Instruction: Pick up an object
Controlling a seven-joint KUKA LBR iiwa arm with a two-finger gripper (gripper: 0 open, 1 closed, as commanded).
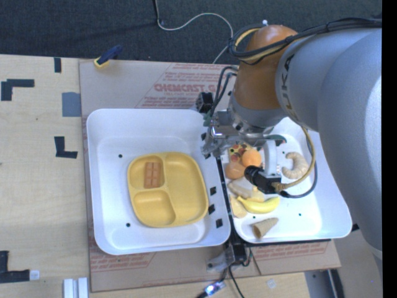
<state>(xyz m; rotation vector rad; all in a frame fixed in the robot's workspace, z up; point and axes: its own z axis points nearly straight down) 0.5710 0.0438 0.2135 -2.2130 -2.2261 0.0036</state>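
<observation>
Reaching in over the right bin [322, 222], I hang my gripper [248, 160] low above a crowded heap of toy food at that bin's left side. My own wrist and the orange band [263, 67] cover the fingertips, so I cannot tell whether they are spread or closed, nor whether anything sits between them.

Taking the right bin as the landmark: an orange, rounded fruit piece [250, 158] lies near its left wall, right under my wrist, with a tan, bun-like piece [235, 169] touching it on the wall side. A pale croissant [296, 164] curls towards the bin's middle, just beside a black cable that loops off my wrist. A yellow banana [260, 205] lies in front of the heap, towards the near rim, and a waffle cone [264, 228] rests close to the near rim, apart from the banana.

Left of the right bin, touching it wall to wall, stands the left bin [102, 185]. It holds a yellow divided plate [183, 188], and a brown chocolate bar [152, 173] lies flat in the plate's far-left compartment.
</observation>
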